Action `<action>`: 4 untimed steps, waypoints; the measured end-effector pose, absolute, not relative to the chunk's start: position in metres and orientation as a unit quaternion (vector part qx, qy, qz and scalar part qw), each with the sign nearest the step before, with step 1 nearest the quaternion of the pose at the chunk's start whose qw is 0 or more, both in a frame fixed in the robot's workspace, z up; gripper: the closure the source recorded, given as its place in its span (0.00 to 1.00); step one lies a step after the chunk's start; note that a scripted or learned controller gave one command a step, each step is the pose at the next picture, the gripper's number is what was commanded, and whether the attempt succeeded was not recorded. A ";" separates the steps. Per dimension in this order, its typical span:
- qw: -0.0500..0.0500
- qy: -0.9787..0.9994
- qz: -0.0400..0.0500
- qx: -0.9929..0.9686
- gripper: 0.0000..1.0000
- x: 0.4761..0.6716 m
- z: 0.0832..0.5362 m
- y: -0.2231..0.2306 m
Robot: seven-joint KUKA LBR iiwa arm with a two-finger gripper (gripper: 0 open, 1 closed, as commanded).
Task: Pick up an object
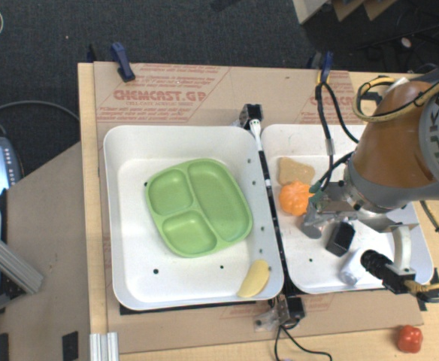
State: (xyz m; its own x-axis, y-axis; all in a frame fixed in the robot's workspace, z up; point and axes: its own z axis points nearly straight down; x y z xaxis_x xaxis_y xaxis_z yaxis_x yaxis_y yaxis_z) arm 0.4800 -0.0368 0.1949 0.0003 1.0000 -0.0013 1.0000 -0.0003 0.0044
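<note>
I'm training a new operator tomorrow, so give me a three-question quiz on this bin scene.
1. True or false: the green divided tray lies in the right bin.
2. Which object lies nearest the gripper? A) orange ball B) yellow banana-shaped piece C) red object
3. Fill in: the red object sits on the ____, outside both bins.

Key: 1. False, it lies in the left bin. 2. A. 3. Bench.

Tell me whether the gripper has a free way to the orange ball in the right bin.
Probably yes. The gripper hangs right beside the orange ball, with nothing between them; a tan piece lies just behind the ball.
</note>
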 end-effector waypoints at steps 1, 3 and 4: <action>0.003 0.707 0.002 0.707 1.00 0.481 0.205 -0.037; -0.002 0.709 -0.001 0.705 1.00 0.480 0.200 0.015; 0.005 0.708 0.006 0.706 1.00 0.481 0.332 0.011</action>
State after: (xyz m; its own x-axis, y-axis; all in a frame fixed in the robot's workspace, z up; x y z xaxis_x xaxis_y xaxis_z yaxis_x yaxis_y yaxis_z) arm 0.4810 0.0114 0.3322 -0.0021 1.0000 0.0011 0.9999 0.0021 0.0161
